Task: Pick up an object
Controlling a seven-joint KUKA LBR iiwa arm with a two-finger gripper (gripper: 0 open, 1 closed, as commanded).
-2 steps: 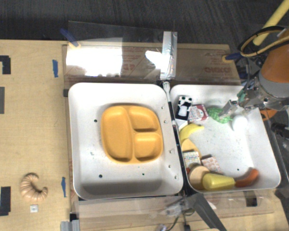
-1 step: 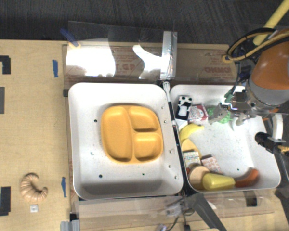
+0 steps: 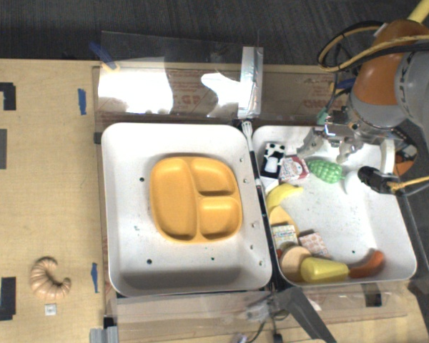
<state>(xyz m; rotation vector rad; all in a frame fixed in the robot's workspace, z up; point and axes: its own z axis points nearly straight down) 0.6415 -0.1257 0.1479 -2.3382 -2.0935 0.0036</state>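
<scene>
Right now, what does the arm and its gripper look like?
The arm is grey, rounded, with an orange band above the wrist. Black and yellow cables loop around it. The gripper is silvery metal, with a black part beside it.

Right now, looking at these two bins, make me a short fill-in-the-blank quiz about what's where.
1. The yellow divided tray lies in the ____ bin.
2. The gripper hangs over the ____ bin.
3. The green toy sits at that bin's ____ end.
4. The croissant lies outside the bins, on the ____ bench.

Missing words: left; right; far; wooden
</scene>
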